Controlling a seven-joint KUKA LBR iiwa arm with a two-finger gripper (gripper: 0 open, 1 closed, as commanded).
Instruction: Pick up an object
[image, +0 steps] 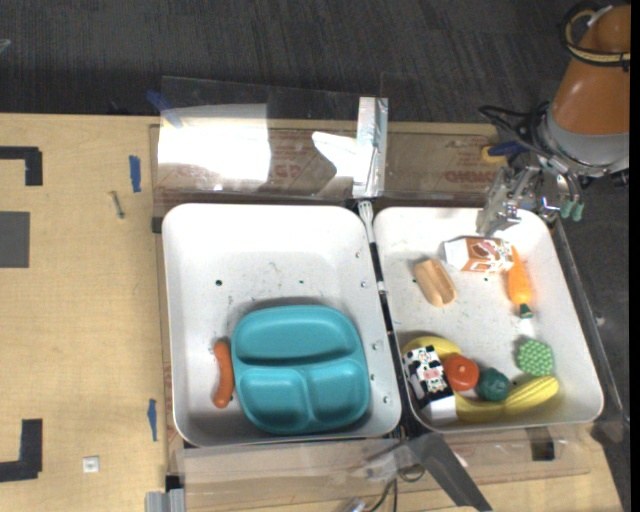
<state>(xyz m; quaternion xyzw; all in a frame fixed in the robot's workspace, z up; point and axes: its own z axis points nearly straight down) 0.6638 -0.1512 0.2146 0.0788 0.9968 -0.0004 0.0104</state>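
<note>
My gripper (505, 212) hangs over the far edge of the right bin (577, 300), open with nothing between its fingers. Just below it lies a white and red carton (478, 254). An orange carrot (519, 281) lies to the carton's right and a tan bread roll (434, 281) to its left. Along the bin's near side sit a black-and-white cow-patterned box (427, 373), a red tomato (462, 374), a dark green ball (492, 383), a yellow banana (520, 396) and a green bumpy piece (535, 356).
The left bin (190, 260) holds a teal divided plate (298, 366) and an orange sausage (223, 373) beside its left edge. A clear plastic sheet and a metal strip (370, 145) stand behind the bins. Cables (515, 125) trail near the arm.
</note>
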